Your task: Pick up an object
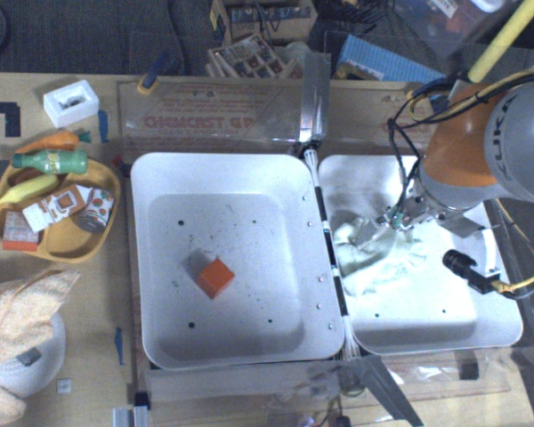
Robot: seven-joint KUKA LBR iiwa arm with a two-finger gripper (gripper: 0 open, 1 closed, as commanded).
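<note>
An orange cube (216, 277) lies in the left white bin (160, 194), a little left of its middle, one corner pointing toward me. The arm reaches in from the right over the right white bin (445, 323). Its gripper (372, 231) points down and left, low over the left half of that bin. Under and around it lies a pale, crumpled, see-through thing (378, 261) on the bin floor. The gripper's tip blurs into this pale thing. The cube is far from the gripper, across the wall between the bins.
A black plug with a yellow cable (467, 269) hangs over the right bin's right side. A yellow bowl of toy food (53, 207) and a cloth (22, 318) sit left of the bins. A clear sheet (214, 118) lies behind them.
</note>
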